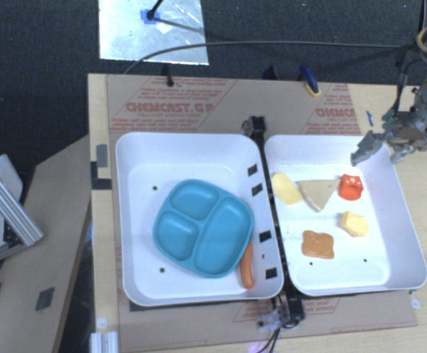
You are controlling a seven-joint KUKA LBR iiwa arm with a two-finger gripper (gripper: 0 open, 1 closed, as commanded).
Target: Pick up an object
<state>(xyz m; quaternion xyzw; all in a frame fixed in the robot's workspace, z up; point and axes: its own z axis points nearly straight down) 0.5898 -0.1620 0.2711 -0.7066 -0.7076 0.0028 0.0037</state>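
Note:
The right bin holds several toy food pieces: a pale yellow piece, a beige wedge, a red piece, a small yellow chunk and an orange-brown piece. My gripper hangs over the bin's far right rim, above and to the right of the red piece. Its fingers are spread open with nothing between them.
The left bin carries a blue divided plate and an orange sausage-shaped toy against the dividing wall. A black clip strip runs between the bins. A foil sheet lies beyond the bench.

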